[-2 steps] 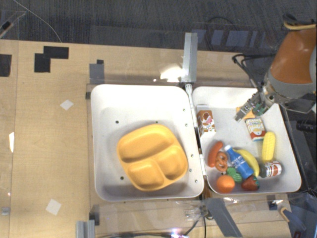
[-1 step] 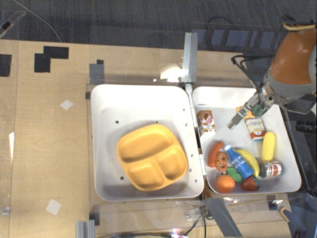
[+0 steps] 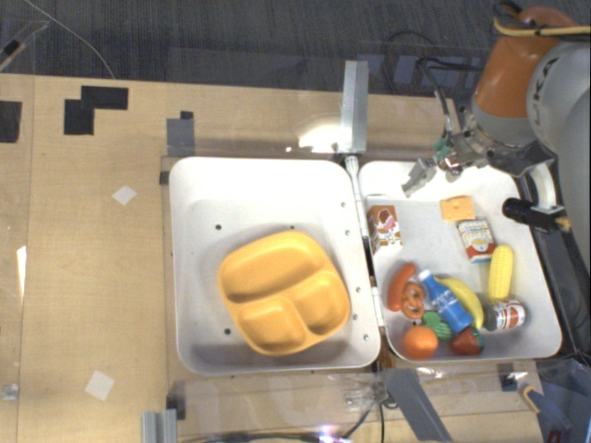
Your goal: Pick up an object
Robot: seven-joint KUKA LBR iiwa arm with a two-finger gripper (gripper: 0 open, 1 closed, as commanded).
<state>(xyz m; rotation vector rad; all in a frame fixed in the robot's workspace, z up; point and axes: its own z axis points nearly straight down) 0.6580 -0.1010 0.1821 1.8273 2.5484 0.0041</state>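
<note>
The two-finger gripper (image 3: 417,177) hangs over the far edge of the right bin (image 3: 547,341), fingers spread apart with nothing between them, so no pick seems to have been made. The candidates crowd that bin's near half: an orange (image 3: 420,341), a banana (image 3: 464,300), a corn cob (image 3: 500,272), a blue bottle (image 3: 443,304) and a small can (image 3: 509,317) touch in a heap, while a red carton (image 3: 384,226) lies by the left wall. The left bin (image 3: 199,210) holds a yellow divided tray (image 3: 283,291); both bins sit on a pale wooden bench (image 3: 83,275), with dark carpet (image 3: 231,17) beyond its far edge.
</note>
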